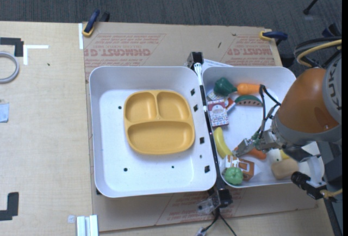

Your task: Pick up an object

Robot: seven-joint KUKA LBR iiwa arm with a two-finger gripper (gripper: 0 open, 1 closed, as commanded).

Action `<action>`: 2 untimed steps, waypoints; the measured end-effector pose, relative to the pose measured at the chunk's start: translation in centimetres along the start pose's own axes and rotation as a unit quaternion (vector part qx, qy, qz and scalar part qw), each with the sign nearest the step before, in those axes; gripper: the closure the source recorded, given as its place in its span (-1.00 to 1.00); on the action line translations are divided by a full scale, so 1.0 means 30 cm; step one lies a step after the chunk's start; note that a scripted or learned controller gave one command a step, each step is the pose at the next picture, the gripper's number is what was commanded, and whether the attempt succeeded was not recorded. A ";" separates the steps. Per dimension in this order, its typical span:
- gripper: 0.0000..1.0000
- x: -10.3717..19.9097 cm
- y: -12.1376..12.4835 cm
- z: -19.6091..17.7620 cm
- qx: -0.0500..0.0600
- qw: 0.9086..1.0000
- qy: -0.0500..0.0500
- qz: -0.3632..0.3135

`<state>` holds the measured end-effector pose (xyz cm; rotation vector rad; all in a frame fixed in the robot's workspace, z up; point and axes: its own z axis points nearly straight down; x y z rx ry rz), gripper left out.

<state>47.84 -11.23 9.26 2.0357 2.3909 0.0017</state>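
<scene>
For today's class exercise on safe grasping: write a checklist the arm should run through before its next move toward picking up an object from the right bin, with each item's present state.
1. Gripper is over the right bin: ok.
2. Objects within reach, such as the banana: ok.
3. An object sits between the fingers: cannot tell.
4. Items are spaced for a clean grasp: not ok; the green ball touches its neighbours.
5. Yellow tray lies out of the path: ok.

Matt yellow plastic tray (159,122) — smooth white plastic bins (103,120) — brown cardboard (130,47).
</scene>
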 end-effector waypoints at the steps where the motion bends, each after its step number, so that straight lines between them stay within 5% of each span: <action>1: 1.00 -0.002 0.004 -0.032 -0.001 1.000 0.000 0.001; 2: 1.00 0.218 0.061 -0.332 0.000 0.995 0.000 0.095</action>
